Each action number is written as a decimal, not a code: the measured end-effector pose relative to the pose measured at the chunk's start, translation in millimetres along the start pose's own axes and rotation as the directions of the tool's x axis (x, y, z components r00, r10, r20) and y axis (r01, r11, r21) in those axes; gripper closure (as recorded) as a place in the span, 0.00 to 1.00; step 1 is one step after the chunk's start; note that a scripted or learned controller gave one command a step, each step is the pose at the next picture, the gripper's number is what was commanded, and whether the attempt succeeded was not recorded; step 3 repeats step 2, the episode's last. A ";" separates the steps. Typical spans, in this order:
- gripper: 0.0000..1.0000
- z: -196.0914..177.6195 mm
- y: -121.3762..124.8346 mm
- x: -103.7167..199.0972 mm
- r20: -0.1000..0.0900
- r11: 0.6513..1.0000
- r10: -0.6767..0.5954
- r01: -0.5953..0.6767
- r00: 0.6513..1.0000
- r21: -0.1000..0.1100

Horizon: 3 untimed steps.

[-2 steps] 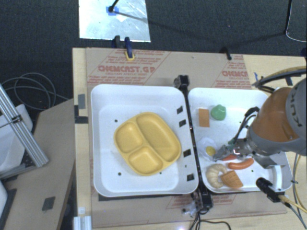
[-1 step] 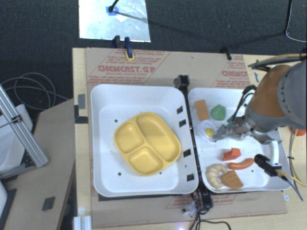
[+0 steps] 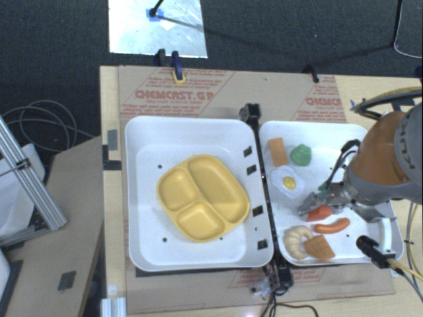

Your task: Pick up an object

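Note:
The right bin (image 3: pixel 350 132) holds several toy foods. An orange block (image 3: pixel 278 152) and a green piece (image 3: pixel 301 154) lie at the back. A fried egg (image 3: pixel 287 181) sits left of centre. At the front are a sausage (image 3: pixel 332 226), a pale croissant-like piece (image 3: pixel 296 239) and a tan wedge (image 3: pixel 320 247). My gripper (image 3: pixel 310 207) is low in this bin, pointing left, right above a small red piece (image 3: pixel 321 212) that it partly hides. I cannot make out whether it is touching that piece.
The left bin (image 3: pixel 142 177) holds a yellow divided plate (image 3: pixel 201 197). A black divider with clips (image 3: pixel 259 197) runs between the bins. The grey and orange arm (image 3: pixel 383 160) covers the right bin's right side. Cables (image 3: pixel 39 127) lie to the left of the bench.

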<state>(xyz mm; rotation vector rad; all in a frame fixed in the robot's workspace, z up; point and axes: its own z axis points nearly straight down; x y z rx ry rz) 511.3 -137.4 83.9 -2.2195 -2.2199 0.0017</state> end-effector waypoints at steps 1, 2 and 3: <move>1.00 -11.3 3.2 -0.1 0.002 1.000 -0.002 0.002 1.000 -0.006; 1.00 -105.6 31.8 91.9 0.000 1.000 -0.012 0.012 1.000 -0.013; 1.00 -105.6 31.8 91.9 0.000 1.000 -0.012 0.012 1.000 -0.013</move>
